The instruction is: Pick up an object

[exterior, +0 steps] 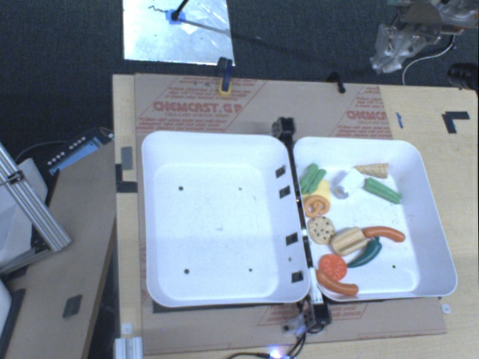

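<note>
Whether the jaws are open or closed cannot be told, because the gripper is seen blurred at the top right, above the bench and well apart from both bins. Nothing is seen held by it. Toy food is gathered in the right bin: green beans, a cookie, a tomato and a sausage.

Both bins smooth white plastic, slight sheen. Toy food looks like glossy plastic: tomato, green bean; cookie matt. Desk light wood, matt, under printed brown cardboard. Shiny metal sheet on dark carpet.
</note>
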You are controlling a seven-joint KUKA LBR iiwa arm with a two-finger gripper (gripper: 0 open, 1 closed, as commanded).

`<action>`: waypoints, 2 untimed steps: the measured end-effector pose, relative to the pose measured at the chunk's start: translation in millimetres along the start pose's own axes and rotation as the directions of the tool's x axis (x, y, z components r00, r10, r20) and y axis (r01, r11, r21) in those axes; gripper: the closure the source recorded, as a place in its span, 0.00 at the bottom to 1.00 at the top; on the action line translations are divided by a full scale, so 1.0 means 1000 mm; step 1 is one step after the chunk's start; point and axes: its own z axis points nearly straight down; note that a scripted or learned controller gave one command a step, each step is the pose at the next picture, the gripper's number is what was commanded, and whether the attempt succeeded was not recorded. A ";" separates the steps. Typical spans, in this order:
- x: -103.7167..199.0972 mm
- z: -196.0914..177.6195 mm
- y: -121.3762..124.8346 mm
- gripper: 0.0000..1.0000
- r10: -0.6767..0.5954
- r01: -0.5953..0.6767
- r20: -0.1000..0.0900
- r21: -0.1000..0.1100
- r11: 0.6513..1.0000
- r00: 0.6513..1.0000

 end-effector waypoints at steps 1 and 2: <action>0.048 -0.014 -0.036 1.00 -0.001 0.001 0.000 0.002 1.000 1.000; 0.088 -0.034 -0.060 1.00 -0.001 0.001 -0.001 0.000 1.000 1.000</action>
